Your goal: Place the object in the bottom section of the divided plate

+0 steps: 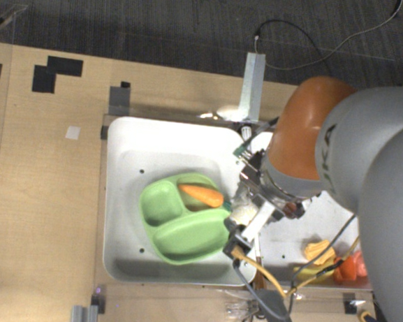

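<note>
A carrot (200, 194) lies in the divided plate's (161, 204) upper right section.

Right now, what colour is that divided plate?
Light green plate, seen best from the overhead camera view.

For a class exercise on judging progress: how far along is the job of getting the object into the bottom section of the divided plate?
Not done yet. The carrot lies in the upper right section of the green divided plate in the left bin, so the plate's large bottom section has yet to receive it. The gripper hangs at the plate's right edge, beside the carrot. Left: grasp the carrot, move it down and release.
</note>
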### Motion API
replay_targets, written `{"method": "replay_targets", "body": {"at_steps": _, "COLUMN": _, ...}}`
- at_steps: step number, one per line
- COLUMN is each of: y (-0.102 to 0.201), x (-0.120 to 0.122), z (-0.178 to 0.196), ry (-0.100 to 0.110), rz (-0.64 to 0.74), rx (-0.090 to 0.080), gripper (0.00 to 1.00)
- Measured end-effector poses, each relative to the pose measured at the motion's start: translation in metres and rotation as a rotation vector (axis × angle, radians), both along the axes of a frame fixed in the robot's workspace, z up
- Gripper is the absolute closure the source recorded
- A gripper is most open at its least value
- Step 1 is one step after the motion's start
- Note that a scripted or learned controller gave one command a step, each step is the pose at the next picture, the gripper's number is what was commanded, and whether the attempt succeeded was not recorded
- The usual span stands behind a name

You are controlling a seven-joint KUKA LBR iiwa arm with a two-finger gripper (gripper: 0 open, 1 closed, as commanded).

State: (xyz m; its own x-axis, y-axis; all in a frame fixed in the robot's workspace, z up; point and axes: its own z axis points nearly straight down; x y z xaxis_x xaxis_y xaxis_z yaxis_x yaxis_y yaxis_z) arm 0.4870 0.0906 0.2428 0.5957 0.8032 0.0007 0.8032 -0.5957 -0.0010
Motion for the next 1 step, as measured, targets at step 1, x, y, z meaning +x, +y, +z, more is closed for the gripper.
{"method": "replay_targets", "body": {"at_steps": 1, "y": -0.0001, "x": 0.0001, "z": 0.0001, "ry": 0.0, "rz": 0.0, "rx": 0.0, "gripper": 0.0}}
